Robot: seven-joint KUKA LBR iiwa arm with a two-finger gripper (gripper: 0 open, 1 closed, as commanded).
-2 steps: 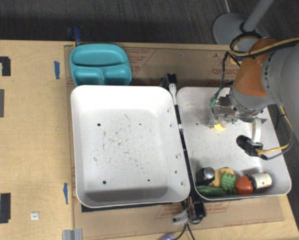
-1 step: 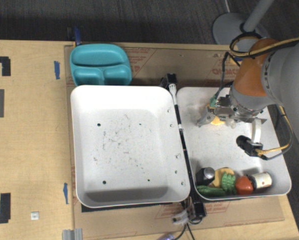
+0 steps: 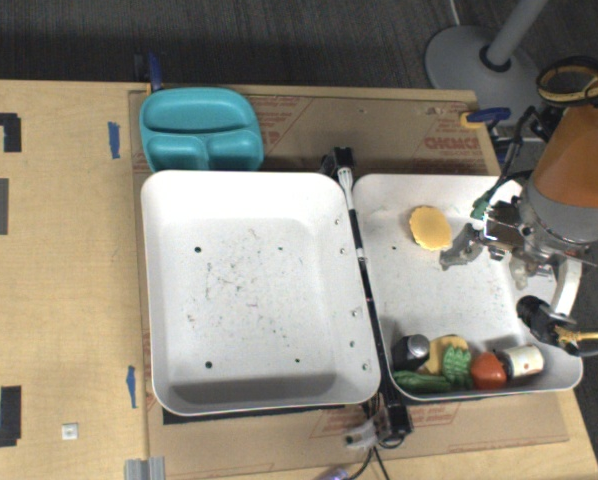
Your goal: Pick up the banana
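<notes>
Yellow banana (image 3: pixel 453 352) sits at the near edge of the right bin (image 3: pixel 434 286), around 6 o'clock, wedged among other toys, only a stubby bit showing. The gripper (image 3: pixel 457 252) hangs farther back near 3 o'clock; can't tell its jaw state. I'd come straight down and avoid neighbors.

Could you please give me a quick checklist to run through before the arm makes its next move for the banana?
1. Banana located: cannot tell; a yellow piece sits in the toy pile at the right bin's near edge.
2. Gripper over that pile: not ok; it is beside the yellow disc.
3. Finger state: cannot tell.
4. Gripper carrying nothing: cannot tell.
5. Yellow piece free of neighbours: not ok; toys crowd it.
</notes>
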